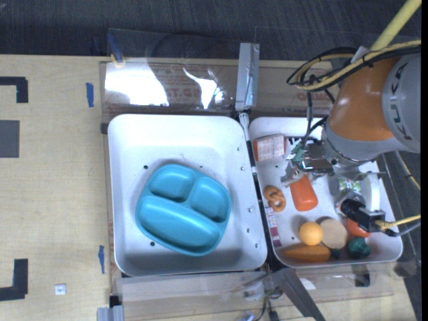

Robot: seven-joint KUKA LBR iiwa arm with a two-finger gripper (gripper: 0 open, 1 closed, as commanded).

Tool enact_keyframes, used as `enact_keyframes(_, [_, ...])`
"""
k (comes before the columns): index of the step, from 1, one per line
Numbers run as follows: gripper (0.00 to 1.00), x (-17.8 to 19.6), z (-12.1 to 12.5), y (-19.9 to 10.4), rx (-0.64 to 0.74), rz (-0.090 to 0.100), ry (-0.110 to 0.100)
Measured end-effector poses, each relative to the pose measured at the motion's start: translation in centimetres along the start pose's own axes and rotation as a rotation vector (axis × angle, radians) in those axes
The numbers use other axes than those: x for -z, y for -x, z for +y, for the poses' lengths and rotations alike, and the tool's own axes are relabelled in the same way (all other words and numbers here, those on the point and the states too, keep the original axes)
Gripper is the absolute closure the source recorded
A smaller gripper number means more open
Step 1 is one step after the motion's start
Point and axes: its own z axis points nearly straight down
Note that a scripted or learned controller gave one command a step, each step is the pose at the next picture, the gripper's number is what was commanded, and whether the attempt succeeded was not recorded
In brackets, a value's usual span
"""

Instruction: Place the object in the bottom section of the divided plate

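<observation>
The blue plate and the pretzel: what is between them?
In the camera view, bare white floor of the left bin, then the two bins' touching rims, separate the blue plate from the pretzel in the right bin.

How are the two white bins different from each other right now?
The left bin holds a single blue divided plate, while the right bin is crowded with small toy foods, such as a pretzel and a carrot. The arm hangs over the right bin, not the left. Both are shallow, white and side by side.
</observation>
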Motion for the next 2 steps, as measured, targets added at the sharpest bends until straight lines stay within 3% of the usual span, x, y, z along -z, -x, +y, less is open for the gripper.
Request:
enact_keyframes(1, [1.0,1.3,8.1,-7.8,0.118,0.0,0.003])
enact_keyframes(2, [1.0,5.1,9.8,-7.6,0.007,-0.002,0.007])
